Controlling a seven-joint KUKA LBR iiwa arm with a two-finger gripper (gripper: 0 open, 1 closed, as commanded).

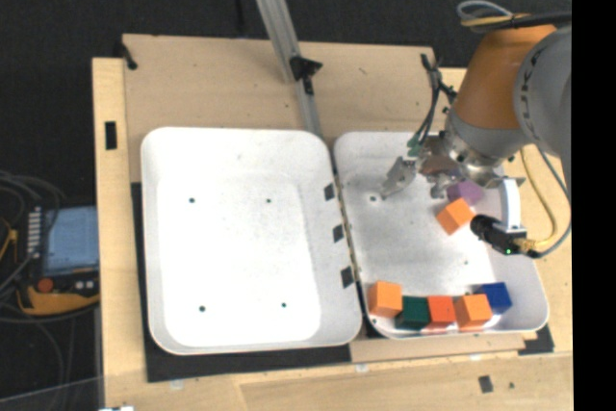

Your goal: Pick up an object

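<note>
Camera view, looking down at a slant, showed 2 shallow white bins side by side on the bench. The left bin lay at 9 o'clock from the right bin. The grey arm with its orange band reached in from 3 o'clock, and its gripper hung over the upper part of the right bin. Whether the claw stood apart or together could not be told from this angle. At 4 o'clock from the gripper, an orange block sat tilted just below the wrist, with a purple block touching it at 1 o'clock. Along the right bin's 6 o'clock edge lay a row of 5 blocks: an orange cube, a green cube, a red-orange cube, another orange cube and a blue cube.
</note>
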